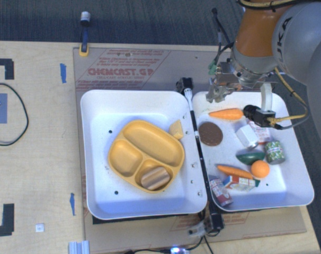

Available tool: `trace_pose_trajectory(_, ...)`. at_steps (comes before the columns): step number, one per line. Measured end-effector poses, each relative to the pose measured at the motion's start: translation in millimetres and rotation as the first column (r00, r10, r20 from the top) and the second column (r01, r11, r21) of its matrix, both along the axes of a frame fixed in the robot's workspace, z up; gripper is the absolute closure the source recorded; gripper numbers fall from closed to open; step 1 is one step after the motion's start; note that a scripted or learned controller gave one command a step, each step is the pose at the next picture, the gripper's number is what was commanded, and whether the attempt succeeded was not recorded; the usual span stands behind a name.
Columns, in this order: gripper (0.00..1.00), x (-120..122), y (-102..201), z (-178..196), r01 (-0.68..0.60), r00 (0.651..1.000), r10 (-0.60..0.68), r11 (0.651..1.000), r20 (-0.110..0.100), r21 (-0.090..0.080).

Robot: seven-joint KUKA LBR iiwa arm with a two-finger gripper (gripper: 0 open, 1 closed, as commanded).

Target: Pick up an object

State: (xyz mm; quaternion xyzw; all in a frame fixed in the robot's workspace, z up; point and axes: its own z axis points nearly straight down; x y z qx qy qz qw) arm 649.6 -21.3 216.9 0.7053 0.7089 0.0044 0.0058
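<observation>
End effector [220,91] over right bin's [301,187] far-left corner, can't tell its state. Nearest pick: carrot [225,114] just below it on the bin floor, long axis left-right.

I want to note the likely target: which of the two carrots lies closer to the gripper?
The carrot at the right bin's far end, just below the gripper; the other carrot lies near the orange ball.
</observation>
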Motion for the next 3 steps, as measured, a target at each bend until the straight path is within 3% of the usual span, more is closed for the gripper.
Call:
trace_pose_trajectory(2, 1.0, 1.8, 0.6, 21.3, -0.002, 1.0, 0.002, 1.0, 0.009, -0.001)
trace_pose_trajectory(3, 0.0, 1.8, 0.7, 21.1, -0.002, 1.0, 0.002, 1.0, 0.008, -0.002)
